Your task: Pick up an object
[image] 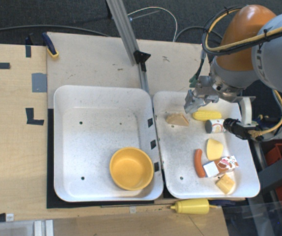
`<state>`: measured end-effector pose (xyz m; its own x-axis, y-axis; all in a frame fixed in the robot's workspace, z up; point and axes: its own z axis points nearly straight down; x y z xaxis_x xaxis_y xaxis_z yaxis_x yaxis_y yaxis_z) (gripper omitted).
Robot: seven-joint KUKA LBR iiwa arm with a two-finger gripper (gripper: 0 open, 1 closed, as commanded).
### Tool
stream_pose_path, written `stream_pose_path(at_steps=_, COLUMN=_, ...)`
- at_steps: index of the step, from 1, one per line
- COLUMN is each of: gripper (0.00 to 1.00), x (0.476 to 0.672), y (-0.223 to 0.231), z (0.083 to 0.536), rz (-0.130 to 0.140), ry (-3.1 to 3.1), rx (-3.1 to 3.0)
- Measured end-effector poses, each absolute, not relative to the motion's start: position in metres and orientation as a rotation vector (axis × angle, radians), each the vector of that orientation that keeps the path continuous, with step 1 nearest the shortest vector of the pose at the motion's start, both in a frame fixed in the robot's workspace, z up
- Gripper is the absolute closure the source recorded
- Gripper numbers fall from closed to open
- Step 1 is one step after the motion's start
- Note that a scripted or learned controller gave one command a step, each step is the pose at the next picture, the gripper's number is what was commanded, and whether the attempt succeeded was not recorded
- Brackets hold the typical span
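My gripper (pixel 194 103) hangs over the back of the right bin (pixel 180 181), just left of a yellow corn cob (pixel 207 115) and right of a tan bread piece (pixel 178 119). Nothing shows between its fingers. Further forward in the same bin lie a grey and white small can (pixel 213 127), a yellow cheese wedge (pixel 214 149), a red sausage (pixel 199 162), a red and white carton (pixel 220 165) and an orange-yellow chunk (pixel 226 183).
A yellow bowl (pixel 131 168) sits at the front of the left bin (pixel 82 132). A yellow bottle (pixel 194 206) lies on the bench before the right bin. A metal pole (pixel 126 28) rises slanting from between the bins at the back.
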<state>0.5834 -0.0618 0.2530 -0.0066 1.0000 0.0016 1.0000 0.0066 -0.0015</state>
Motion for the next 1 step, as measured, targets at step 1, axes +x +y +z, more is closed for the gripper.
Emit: stream_pose_path(at_steps=1, gripper=1.0, x=0.5772, y=-0.0044, z=0.237, rz=0.003, ry=-2.227, rx=-2.211)
